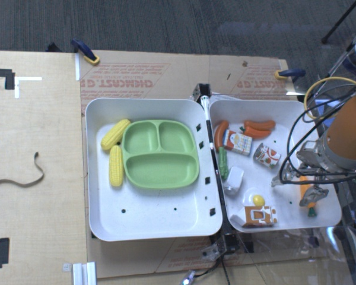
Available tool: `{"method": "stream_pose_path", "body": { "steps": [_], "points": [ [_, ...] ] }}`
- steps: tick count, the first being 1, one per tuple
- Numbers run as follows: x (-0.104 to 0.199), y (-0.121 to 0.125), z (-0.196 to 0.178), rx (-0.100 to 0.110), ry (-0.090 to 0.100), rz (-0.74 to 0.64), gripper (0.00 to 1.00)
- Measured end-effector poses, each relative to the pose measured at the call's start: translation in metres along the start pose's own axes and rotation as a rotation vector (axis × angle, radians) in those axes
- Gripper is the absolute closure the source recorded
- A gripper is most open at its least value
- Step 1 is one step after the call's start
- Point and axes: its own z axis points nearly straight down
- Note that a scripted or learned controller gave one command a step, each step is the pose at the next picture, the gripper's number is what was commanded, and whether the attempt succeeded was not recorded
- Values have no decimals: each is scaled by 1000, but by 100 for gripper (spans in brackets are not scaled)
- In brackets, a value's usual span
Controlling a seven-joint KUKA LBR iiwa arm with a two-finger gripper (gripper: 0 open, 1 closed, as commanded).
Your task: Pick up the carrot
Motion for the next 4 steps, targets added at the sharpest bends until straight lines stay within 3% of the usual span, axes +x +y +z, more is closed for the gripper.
{"method": "stream_pose_path", "body": {
  "steps": [1, 2, 3, 4],
  "points": [
    [2, -1, -8, -1, 9, -1, 100],
    [-1, 0, -8, -1, 4, -3, 0],
    [-3, 3, 2, -20, 3, -158, 0],
    [-1, 0, -6, -13, 9, -158, 100]
  ]
}}
